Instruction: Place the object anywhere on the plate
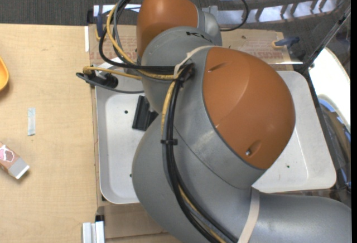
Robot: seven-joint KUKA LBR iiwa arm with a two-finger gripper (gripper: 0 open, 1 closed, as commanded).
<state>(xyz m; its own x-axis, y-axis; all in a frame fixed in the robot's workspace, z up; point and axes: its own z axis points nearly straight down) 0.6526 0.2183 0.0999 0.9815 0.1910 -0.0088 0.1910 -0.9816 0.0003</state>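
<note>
At the far left edge, an orange rounded piece (2, 74) lies on the pale wooden tabletop (50, 69), cut off by the frame. It may be the rim of the plate, but too little of it shows to be sure. To its right and lower down, a small grey strip (31, 122) lies upright in the view, well apart from everything else. Below that, near the lower left corner, a small pink and white block (12, 161) lies at a slant, partly cut off by the edge. Which of these is the task's object cannot be told, and nothing rests on the orange piece where it shows.

The left bin (114, 169) begins just past the edge of the wood, and its white floor is bare where it is visible. At its upper left corner, yellow and black cables (120, 24) loop up and run back along the arm. A black angular piece (143, 113) juts out over the bin floor from under the arm. It may belong to the gripper, but it is too hidden to say. How far the gripper is open, and whether it has hold of anything, cannot be told.

The arm (223, 125) spans the middle, with grey housings and two orange domed caps, one high near the back and one large at the centre. It covers most of both bins. Behind it lies a strip of brown cardboard (256, 41) with a small blue clip (284, 42). On the right, the white floor and rim of the right bin (312, 141) show past the arm.
</note>
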